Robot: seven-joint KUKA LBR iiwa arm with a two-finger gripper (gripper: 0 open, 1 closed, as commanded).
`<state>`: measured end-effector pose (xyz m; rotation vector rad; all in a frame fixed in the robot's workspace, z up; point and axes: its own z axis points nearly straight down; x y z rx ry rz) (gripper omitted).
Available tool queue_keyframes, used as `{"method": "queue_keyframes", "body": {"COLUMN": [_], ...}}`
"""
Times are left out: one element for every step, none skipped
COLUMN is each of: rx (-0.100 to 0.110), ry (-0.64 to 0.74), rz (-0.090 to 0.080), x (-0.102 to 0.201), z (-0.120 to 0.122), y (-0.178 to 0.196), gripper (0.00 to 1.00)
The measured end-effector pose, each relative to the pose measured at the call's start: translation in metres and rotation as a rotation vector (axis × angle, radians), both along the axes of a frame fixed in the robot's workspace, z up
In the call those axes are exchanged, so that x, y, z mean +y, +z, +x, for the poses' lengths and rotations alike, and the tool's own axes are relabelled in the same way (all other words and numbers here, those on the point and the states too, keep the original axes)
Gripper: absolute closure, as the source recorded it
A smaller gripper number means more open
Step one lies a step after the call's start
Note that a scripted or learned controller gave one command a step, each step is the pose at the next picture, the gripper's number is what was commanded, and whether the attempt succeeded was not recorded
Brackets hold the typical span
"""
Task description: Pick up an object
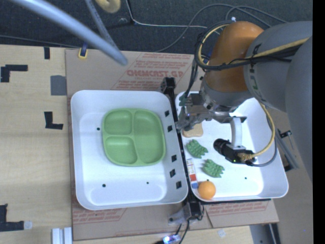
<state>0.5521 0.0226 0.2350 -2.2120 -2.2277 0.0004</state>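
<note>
Camera view: two green leaves (196,148), one orange (206,189)

Arm (274,60) enters from right, orange band above wrist; pincer (189,120) pointing down, low.
</note>
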Motion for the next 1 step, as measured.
{"method": "queue_keyframes", "body": {"rx": [0.002], "ry": [0.000], "rz": [-0.001], "x": [0.0564], "z": [-0.0151], "y": [-0.0147], "gripper": [1.00]}}
